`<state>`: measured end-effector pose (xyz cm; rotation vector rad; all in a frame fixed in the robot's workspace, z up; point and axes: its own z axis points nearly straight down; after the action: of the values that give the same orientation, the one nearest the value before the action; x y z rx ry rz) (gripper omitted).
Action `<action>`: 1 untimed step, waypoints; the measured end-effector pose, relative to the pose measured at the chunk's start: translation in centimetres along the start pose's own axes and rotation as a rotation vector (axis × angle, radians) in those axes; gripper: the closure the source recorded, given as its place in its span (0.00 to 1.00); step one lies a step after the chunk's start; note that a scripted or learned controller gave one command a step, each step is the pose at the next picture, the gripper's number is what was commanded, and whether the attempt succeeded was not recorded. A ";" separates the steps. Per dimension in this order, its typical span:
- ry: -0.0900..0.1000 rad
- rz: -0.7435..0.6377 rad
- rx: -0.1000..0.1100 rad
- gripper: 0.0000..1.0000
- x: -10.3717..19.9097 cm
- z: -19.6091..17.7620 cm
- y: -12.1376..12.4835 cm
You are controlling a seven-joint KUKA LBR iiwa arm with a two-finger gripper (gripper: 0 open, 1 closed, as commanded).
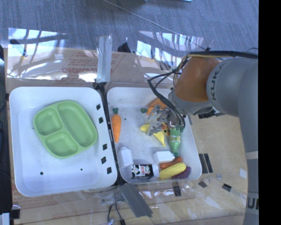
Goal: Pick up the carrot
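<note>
You're looking at a robot lab bench: two white bins (26,176) on taped cardboard (74,66), toy food beside the green divided plate (66,128), grey carpet beyond the bins.

Grey-blue carpet (66,13) with a fine ribbed weave covers the floor behind the desk (219,149). The desk's brown surface is covered by clear plastic sheeting (48,66) that catches bright window-like glare along its far edge.
</note>
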<state>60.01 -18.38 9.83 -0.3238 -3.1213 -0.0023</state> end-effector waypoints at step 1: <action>-0.014 -0.412 0.007 1.00 3.9 -14.5 -3.3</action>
<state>55.62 -20.80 24.33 0.3231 -3.1348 0.0090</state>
